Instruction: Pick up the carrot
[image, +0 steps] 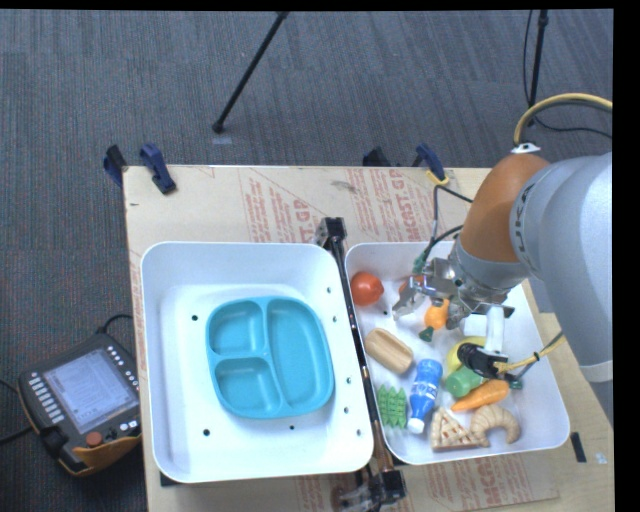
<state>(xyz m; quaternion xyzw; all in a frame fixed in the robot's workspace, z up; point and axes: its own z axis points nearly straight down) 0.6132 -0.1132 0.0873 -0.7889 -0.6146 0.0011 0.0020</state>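
The gripper (436, 300) hangs over the right bin (548, 428), pinching a small orange piece; the carrot (481, 396) lies well apart, near the croissant (497, 424). It may lift the wrong thing, since crowded toys surround the carrot.

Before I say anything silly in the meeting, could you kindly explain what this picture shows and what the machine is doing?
This is one camera fixed above a bench, looking down at a slant. The grey machine with the orange band is a robot arm reaching in from the right; its gripper hangs over the right white bin. That bin holds toy food: a tomato, a hot dog, a blue bottle, a waffle piece, a croissant and the carrot it is meant to pick up. A small orange piece sits right at the gripper, but I cannot tell whether it is gripped. The left bin holds a blue divided plate.
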